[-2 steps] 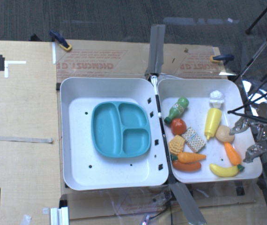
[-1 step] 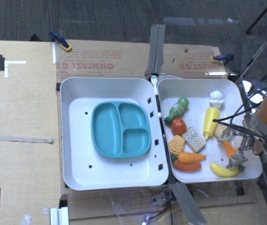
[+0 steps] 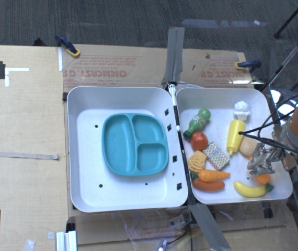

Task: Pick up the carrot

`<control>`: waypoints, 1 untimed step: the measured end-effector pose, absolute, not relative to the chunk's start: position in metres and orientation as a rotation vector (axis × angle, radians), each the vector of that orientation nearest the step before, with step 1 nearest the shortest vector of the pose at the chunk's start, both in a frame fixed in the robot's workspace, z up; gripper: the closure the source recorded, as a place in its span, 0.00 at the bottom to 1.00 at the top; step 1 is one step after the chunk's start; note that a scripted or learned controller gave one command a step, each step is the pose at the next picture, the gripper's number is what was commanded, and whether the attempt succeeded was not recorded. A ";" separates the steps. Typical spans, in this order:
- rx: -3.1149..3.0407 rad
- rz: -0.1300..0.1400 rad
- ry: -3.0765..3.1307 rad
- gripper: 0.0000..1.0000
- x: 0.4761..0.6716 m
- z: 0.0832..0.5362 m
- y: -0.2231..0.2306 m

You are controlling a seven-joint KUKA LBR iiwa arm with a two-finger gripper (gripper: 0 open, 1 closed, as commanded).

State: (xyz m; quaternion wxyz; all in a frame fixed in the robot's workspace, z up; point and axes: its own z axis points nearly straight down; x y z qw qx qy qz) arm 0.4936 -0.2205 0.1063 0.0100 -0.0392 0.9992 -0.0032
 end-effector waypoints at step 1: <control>-0.130 -0.014 3.113 1.00 0.497 0.117 -0.220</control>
